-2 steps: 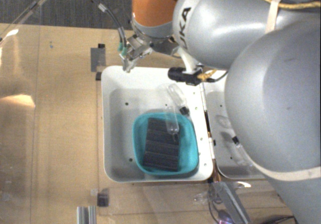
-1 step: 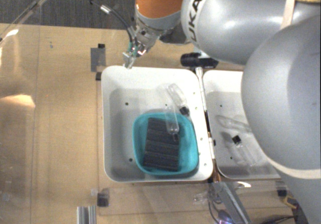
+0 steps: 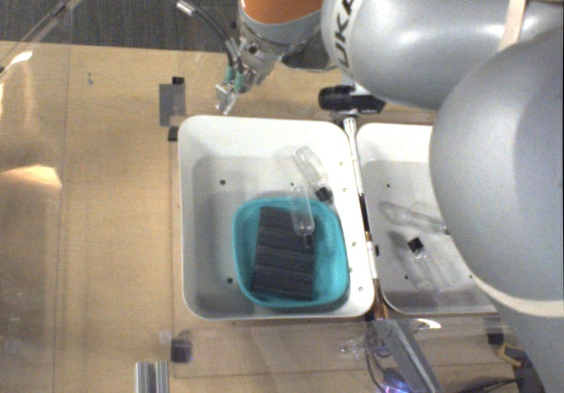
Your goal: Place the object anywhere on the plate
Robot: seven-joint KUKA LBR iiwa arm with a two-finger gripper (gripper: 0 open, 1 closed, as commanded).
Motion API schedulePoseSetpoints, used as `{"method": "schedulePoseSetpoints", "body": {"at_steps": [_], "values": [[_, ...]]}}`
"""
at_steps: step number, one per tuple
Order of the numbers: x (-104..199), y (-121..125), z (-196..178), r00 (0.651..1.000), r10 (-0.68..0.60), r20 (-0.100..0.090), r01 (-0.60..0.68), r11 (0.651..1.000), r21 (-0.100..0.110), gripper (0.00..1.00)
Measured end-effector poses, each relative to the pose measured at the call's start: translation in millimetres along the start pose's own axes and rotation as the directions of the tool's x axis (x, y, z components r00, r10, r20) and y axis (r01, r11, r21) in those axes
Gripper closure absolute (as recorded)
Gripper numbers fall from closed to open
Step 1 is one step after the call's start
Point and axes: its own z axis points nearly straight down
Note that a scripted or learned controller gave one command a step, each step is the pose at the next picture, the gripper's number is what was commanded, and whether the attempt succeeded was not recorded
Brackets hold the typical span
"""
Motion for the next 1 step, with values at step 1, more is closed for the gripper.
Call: {"method": "schedulePoseSetpoints", "body": {"at_steps": [1], "values": [[14.6, -2.8, 83.8, 0.968, -0.25, -0.011, 0.25, 0.968, 0.011, 1.0]]}}
